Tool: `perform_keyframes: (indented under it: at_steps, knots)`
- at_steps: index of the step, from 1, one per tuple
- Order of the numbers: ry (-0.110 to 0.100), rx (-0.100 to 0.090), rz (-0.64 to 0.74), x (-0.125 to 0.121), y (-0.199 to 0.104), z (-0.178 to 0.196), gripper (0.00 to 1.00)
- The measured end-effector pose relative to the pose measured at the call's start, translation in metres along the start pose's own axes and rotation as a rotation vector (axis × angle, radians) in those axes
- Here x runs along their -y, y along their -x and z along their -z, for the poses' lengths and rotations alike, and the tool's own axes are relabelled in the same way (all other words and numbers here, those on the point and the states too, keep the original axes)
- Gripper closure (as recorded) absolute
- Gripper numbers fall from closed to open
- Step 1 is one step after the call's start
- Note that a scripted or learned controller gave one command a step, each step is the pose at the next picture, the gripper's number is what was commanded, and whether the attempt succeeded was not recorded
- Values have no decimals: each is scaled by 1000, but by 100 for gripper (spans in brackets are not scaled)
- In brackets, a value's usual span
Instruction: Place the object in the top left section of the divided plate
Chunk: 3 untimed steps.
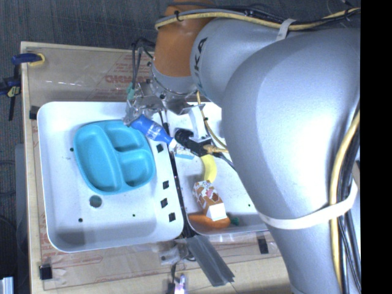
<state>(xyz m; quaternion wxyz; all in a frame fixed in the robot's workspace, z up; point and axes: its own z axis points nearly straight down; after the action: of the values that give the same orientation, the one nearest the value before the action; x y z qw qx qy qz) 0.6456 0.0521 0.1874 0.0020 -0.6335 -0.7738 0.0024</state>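
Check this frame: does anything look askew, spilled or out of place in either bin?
Nothing is spilled or damaged. The blue divided plate lies flat in the left bin. A dark blue object sits at the plate's right rim under the gripper, not in a section. A banana lies in the right bin.

blue divided plate [113,157] flat in left bin; blue object [149,129] at plate's upper-right rim.

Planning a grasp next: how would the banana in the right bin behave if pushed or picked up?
The banana looks curved, so a push would probably make it pivot or rock rather than slide straight. Its skin looks smooth, so it may slip in a pinch. It lies close beside a carton, which a push might nudge.
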Motion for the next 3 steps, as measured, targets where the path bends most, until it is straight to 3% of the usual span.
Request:
perform_keyframes:
  at_steps: [1, 2, 3]
  knots:
    - [0, 0, 1, 0, 0, 0, 0]
    - [0, 0, -217, 4, 28, 75, 0]
    - [-1, 0, -259, 34, 49, 122, 0]
